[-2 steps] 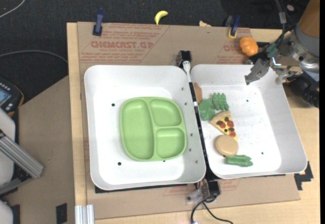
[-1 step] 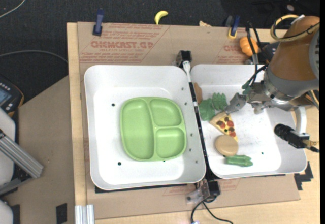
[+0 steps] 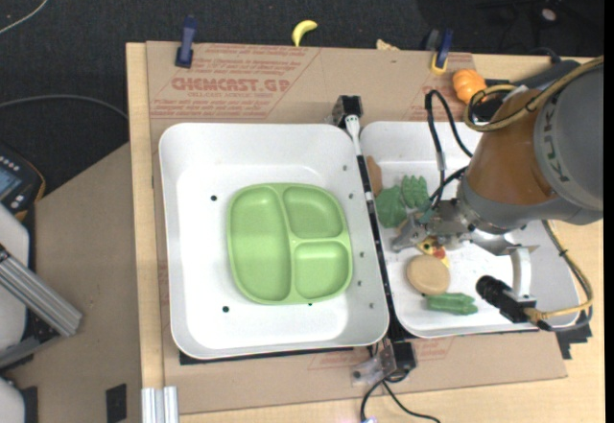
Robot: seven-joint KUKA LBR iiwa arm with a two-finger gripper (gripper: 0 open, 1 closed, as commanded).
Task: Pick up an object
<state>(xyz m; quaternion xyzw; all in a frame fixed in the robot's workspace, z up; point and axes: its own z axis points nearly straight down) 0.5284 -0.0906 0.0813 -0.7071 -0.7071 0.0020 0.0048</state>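
Gripper point(image 3: 420, 231) was low over the right bin point(image 3: 561, 270), in that bin's left half. Whether it was open or closed could not be told; the wrist and arm covered it from above. No object was visibly held.

Candidate objects, all in the right bin:
- green leafy toy point(image 3: 399, 200): just up-view and left of the gripper, touching or nearly touching it.
- small yellow-and-red piece point(image 3: 438, 245): right beside the gripper, on its down-view side; contact unclear.
- tan disc point(image 3: 428, 274): just below the gripper in the view, apart from it.
- green pod point(image 3: 451, 304): beyond the disc, farther down-view, near the bin's front rim.

Left bin point(image 3: 192, 220) lay to the gripper's left and held a green divided plate point(image 3: 288, 244), well apart from the gripper.
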